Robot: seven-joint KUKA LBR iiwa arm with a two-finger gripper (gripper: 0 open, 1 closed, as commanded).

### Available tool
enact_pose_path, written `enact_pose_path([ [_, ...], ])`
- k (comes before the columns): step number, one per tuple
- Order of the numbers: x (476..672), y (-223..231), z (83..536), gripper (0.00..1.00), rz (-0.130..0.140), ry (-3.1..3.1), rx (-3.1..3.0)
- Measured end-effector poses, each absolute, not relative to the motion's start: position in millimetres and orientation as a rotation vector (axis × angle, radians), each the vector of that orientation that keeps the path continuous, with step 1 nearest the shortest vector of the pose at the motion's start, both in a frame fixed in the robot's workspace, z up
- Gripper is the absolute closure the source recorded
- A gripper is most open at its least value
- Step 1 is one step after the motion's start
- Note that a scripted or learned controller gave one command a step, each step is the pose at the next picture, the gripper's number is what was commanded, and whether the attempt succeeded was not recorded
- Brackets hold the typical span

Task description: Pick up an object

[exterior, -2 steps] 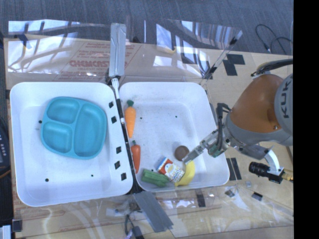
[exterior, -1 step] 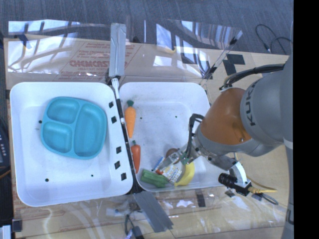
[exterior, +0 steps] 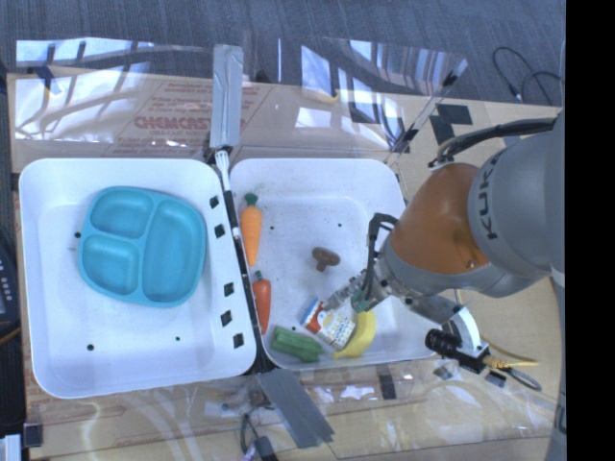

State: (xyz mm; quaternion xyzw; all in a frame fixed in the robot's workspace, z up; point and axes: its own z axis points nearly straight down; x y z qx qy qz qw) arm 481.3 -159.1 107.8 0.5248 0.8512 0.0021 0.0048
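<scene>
My gripper (exterior: pixel 357 299) reaches down into the right bin (exterior: pixel 317 185) near its front right corner. It hovers right over a yellow banana (exterior: pixel 359 337) and a colourful snack packet (exterior: pixel 330 323). A green vegetable (exterior: pixel 296 344) lies at the bin's front edge. Two orange carrots lie along the left wall, one (exterior: pixel 251 231) farther back and one (exterior: pixel 261 299) nearer. A small brown piece (exterior: pixel 326 256) sits in the middle of the bin. The wrist hides the fingertips.
The left bin (exterior: pixel 48 257) holds a blue sectioned plate (exterior: pixel 142 245). A divider with black clips (exterior: pixel 229 277) runs between the bins. The arm's grey and orange body (exterior: pixel 452 229) covers the right bin's right side.
</scene>
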Motion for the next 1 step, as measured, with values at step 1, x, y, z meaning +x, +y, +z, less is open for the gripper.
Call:
enact_pose_path([
  [1, 567.1, -137.8, 91.9, 1.0, -0.002, 2.559, 1.827],
])
